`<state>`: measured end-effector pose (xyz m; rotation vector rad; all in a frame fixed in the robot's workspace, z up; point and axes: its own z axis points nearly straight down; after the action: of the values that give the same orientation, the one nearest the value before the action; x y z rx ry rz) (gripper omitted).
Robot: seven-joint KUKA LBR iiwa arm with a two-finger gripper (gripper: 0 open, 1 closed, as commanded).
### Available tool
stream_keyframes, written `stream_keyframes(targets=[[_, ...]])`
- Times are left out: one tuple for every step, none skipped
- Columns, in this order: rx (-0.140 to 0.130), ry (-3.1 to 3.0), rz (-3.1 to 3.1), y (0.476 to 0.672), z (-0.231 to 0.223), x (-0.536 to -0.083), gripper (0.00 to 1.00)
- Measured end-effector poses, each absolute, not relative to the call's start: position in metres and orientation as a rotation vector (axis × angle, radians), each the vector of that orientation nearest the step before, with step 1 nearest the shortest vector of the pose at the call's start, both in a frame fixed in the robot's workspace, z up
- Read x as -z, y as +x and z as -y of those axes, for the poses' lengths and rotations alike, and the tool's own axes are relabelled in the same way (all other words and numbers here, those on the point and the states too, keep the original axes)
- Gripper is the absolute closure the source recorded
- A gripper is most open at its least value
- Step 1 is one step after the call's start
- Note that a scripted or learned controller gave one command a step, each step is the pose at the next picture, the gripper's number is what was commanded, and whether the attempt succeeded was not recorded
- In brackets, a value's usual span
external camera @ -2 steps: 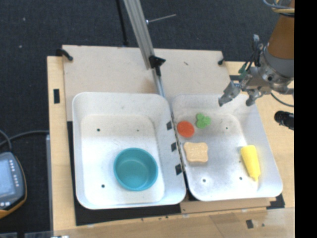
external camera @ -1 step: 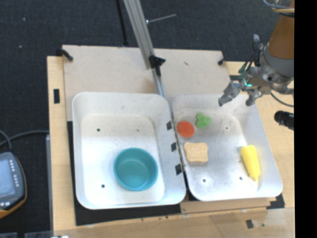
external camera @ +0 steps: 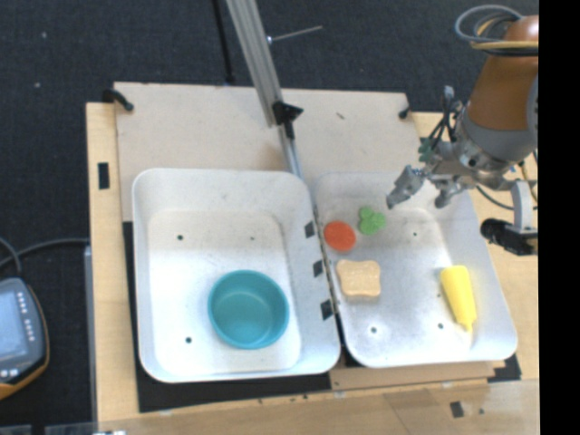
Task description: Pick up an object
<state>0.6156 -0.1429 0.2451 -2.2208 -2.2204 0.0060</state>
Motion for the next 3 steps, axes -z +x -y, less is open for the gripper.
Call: stream_keyframes(targets=[[-0.007, -2.221, 2.218, 0.609, 0.138, -0.186, 0.00], [-0.006, -2.223, 2.219, 0.613, 0.145, -0.140, 0.00], [0.004, -2.230, 2.219, 0.615, 0.146, -0.155, 1.00]])
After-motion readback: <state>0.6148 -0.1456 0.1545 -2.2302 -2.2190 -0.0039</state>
